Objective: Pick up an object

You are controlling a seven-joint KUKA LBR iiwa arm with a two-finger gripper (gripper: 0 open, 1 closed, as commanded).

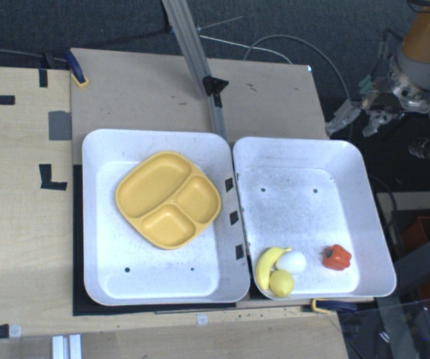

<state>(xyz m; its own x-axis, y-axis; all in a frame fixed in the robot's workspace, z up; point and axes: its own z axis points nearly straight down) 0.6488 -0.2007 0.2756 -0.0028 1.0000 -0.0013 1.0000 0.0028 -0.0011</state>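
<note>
I count two white bins on my bench: the left bin (95,200) and the right bin (349,170). In the left one I see a single yellow divided plate (167,199), which has three compartments. In the right one I count four small items: one banana (268,262), one white egg (292,262), one yellow lemon (281,283) and one red pepper (336,257). That gives me five loose things across the two bins.

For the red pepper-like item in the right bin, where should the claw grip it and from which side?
Probably from straight above, closing across the rounded body of the red item. It sits apart from the banana, with bare floor around it, though the right bin wall runs close on its right.
</note>
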